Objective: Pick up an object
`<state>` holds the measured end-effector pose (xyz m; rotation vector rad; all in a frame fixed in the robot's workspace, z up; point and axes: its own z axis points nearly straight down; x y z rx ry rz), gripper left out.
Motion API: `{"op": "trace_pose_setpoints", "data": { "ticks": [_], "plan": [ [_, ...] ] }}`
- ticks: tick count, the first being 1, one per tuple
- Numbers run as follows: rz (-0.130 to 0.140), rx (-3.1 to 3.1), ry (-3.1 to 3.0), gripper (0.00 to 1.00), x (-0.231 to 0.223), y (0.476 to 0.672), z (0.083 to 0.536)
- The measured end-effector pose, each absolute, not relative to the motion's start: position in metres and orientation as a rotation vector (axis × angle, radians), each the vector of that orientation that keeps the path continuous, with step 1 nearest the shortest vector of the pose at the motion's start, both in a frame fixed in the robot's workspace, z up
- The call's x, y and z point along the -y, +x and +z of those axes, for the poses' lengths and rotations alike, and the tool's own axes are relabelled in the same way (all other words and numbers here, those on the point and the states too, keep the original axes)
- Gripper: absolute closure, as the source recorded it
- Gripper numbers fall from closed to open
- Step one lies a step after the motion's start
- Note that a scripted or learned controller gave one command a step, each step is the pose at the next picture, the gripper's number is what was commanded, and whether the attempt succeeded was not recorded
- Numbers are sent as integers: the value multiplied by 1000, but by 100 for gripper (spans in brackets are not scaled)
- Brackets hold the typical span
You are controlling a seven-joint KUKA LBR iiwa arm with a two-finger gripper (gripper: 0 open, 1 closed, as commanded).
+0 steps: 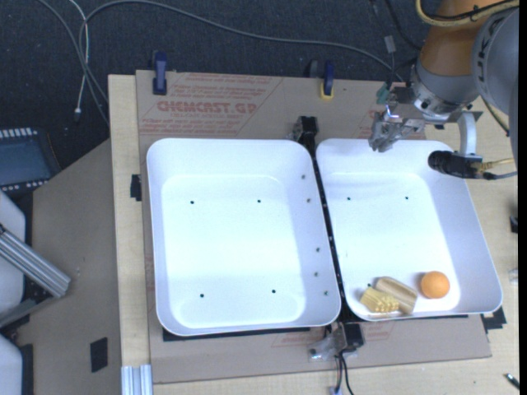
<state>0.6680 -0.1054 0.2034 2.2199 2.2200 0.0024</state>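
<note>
hanging over the far rim of the right bin point(461, 220), the gripper point(383, 141) is seen near that bin's back left corner, with nothing visible between its fingers; how far apart they stand cannot be told from this slant. above it the grey arm point(502, 48) with its orange band point(457, 35) is seen reaching in from the right. well apart from the gripper, at the near edge of the same bin, three things are gathered. an orange ball point(435, 285) is placed toward the near right corner. just to its left a tan oblong piece point(397, 289) is laid flat, its long axis running from upper left to lower right, slightly slanted against the bin's near rim. touching or just beside it on the near left, a yellow ridged piece point(379, 301) like a corn cob is laid along much the same line. the left bin point(165, 220) is set beside the right one, their inner rims nearly touching, on a board marked with red lettering point(206, 105).
</note>
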Motion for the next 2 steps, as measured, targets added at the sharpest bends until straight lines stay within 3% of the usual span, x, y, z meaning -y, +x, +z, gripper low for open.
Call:
{"op": "trace_pose_setpoints", "data": {
  "ticks": [2],
  "plan": [
    [2,-2227,2217,100,-6,637,215]
  ]
}}
